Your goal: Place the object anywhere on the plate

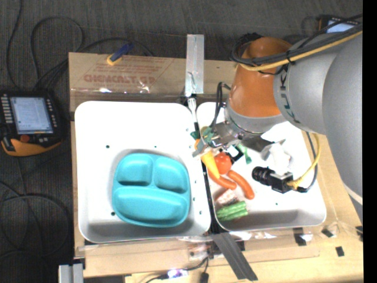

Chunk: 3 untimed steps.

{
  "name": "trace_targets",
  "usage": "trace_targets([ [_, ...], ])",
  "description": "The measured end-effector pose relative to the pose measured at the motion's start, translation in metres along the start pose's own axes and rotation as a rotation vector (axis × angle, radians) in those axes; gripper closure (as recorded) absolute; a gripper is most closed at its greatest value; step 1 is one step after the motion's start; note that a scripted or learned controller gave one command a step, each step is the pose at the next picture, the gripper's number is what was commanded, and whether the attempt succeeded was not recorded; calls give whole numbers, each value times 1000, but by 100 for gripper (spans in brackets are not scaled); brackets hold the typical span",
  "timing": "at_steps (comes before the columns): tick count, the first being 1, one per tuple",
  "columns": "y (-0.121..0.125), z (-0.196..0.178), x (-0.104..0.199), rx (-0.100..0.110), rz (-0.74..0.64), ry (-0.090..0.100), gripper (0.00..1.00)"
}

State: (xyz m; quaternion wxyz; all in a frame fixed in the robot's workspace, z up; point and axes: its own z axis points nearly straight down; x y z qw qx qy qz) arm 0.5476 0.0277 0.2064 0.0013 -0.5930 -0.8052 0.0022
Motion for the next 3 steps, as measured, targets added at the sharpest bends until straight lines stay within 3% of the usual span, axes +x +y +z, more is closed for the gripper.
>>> trace_targets([
  [1, 31, -27, 5, -1, -34, 0, 100],
  [2, 5, -15, 87, 2, 151, 0, 100],
  [3, 5, -15, 87, 2, 151, 0, 0],
])
